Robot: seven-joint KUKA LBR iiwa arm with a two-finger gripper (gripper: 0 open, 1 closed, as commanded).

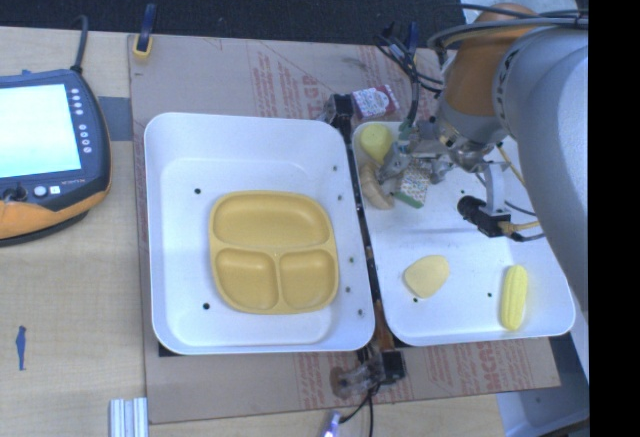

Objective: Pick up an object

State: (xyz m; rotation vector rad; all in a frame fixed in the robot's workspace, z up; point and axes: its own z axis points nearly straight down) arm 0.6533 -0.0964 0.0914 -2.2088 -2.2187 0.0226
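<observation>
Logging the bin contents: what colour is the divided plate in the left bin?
Yellow. The divided plate shows clearly in the camera view.

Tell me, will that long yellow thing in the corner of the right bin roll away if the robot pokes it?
Probably, a bit. The long yellow piece looks rounded like a corn cob, so a sideways poke could roll it. It lies close to the right bin's rim, which would likely stop it. It looks like light plastic.

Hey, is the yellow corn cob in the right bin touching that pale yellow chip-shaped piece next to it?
Apart. The camera view shows bare white bin floor between the corn cob and the pale yellow chip-shaped piece.
</observation>
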